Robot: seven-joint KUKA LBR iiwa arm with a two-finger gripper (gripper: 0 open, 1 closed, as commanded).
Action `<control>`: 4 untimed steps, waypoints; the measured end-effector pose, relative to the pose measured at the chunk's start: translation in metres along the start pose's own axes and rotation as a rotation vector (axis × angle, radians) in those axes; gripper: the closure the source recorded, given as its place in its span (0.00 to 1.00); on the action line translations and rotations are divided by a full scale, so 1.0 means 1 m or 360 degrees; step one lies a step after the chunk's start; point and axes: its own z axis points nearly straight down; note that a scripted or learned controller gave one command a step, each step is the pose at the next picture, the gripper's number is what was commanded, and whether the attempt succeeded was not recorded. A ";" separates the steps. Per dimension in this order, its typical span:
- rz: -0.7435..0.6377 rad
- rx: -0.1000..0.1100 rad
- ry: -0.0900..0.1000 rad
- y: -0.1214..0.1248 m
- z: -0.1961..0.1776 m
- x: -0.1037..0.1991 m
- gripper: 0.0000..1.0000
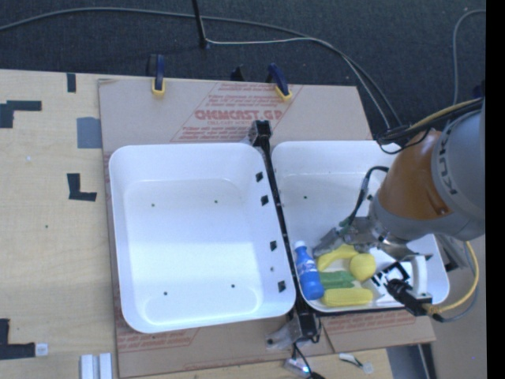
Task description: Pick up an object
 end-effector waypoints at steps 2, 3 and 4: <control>-0.0011 -0.0010 0.0003 0.073 -0.102 0.066 1.00; -0.0011 0.0004 0.0004 0.041 -0.099 0.149 1.00; 0.0009 0.0004 -0.0001 0.014 -0.099 0.076 1.00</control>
